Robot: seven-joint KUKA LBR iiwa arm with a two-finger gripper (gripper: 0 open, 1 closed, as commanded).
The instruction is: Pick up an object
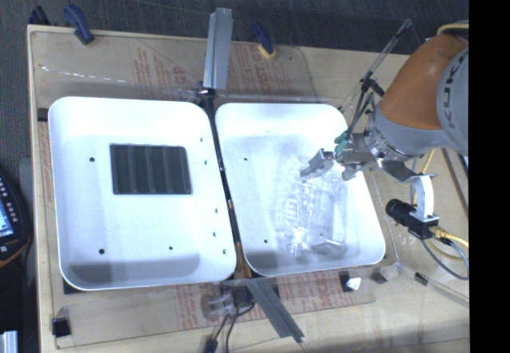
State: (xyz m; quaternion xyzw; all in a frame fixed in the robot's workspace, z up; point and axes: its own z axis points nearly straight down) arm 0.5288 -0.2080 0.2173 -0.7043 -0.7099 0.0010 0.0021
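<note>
Right bin [239, 184] holds a clear object [312, 212], long axis running near-to-far.

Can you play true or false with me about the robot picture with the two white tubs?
1. The dark grey ridged block lies in the left bin. True.
2. The claw hangs over the left bin. False: it is over the right bin.
3. A clear plastic object lies in the right bin. True.
4. The arm comes in from the left. False: it reaches in from the right.
5. The two bins stand far apart. False: they sit side by side.
</note>
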